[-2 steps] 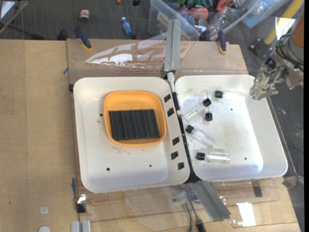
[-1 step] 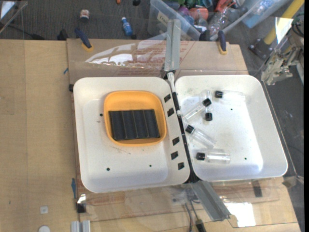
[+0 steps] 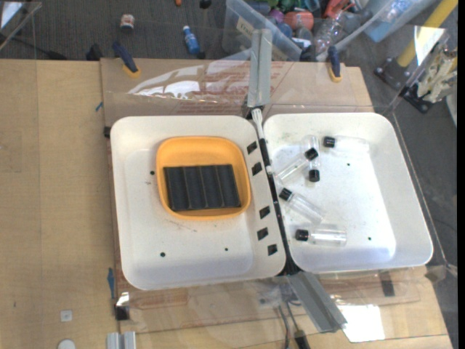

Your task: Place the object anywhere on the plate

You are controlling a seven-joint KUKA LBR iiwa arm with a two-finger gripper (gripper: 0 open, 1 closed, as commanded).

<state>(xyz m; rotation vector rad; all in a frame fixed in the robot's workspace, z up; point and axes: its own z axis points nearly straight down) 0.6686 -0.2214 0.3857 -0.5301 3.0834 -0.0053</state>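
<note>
Right of the plate [image 3: 204, 177]: I see clear vials [image 3: 321, 235] lying scattered.
Approach: I'd pick the outermost vial, gripping mid-body.
End effector: state unknown to me.

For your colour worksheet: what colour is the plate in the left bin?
The plate is orange-yellow, with a dark ribbed block resting on it; the camera view shows it.

1. Two bins are placed side by side on the bench [image 3: 51, 195].
2. A plate [image 3: 203, 150] is set in the left bin [image 3: 138, 253], and a ridged block [image 3: 201, 187] is laid on it.
3. Several capped vials [image 3: 320, 235] are scattered in the right bin [image 3: 392, 217], well apart from the plate.
4. A tub of objects [image 3: 305, 9] is seen behind the bins.
</note>
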